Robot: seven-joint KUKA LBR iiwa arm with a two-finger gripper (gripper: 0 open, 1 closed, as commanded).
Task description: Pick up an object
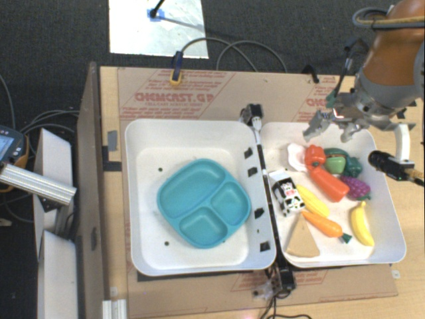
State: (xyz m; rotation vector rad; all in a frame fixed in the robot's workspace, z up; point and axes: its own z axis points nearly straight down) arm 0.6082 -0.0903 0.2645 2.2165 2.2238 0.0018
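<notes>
The gripper (332,126) hangs at the upper right of the frame, above the far rim of the right bin (392,241), fingers apart and nothing between them. I judge this the approach step: no toy is chosen or touched yet. The pile lies just below it in the frame: tomato (315,156), sausage (329,182), grapes (356,187), banana (360,223), carrot (323,222). Next it must descend over one toy and close. The frame's right edge cuts off the arm; the green toy (337,160) is hard to identify.
</notes>
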